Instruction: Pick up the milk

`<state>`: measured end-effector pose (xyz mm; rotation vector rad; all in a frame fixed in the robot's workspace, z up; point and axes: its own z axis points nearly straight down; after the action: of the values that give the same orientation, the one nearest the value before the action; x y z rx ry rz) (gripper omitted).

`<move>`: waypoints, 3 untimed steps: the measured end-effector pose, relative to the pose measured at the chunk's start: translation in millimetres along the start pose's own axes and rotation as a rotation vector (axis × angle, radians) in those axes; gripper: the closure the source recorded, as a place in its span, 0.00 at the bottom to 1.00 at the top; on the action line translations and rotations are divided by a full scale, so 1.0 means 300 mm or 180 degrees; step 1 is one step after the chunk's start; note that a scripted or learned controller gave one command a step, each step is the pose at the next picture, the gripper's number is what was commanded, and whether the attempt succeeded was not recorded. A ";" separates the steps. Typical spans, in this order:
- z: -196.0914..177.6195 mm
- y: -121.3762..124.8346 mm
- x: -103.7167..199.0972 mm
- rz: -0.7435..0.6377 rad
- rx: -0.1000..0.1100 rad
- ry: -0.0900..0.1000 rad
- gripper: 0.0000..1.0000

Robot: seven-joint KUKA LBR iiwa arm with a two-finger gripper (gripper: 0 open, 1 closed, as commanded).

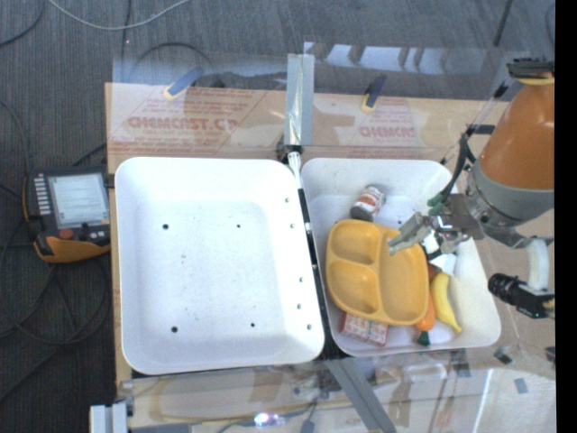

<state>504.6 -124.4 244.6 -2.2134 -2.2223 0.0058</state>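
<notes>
Orange arm [527, 142] hung over the right bin [397, 171], its end effector [416, 233] low above the clutter.

Grey fingers [407, 235] stood slightly apart with nothing between them, poised at the upper right corner of the yellow divided tray [374, 273]. Which item was the milk could not be told for certain; a small bottle with a dark cap [368, 201] lay just beyond the tray's far edge, near the fingers but apart from them. A banana [444, 301] lay beside the tray's right side, a red-printed packet [365, 329] peeked out under its near edge, and an orange piece [428, 318] sat beside the banana. To the left stood the other white bin [135, 269], and a handheld pendant [68, 213] rested on the floor beside the surface [225, 120].
</notes>
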 end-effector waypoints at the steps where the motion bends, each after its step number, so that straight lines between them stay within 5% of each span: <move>1: 0.072 0.135 -0.207 -0.0056 -0.0003 -0.0005 0.00; 2: 0.468 0.255 -0.313 -0.0481 -0.0005 0.0021 0.00; 3: 0.420 0.264 -0.332 -0.0476 -0.0030 -0.0012 1.00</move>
<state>583.3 -223.6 117.9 -2.0469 -2.3884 -0.0010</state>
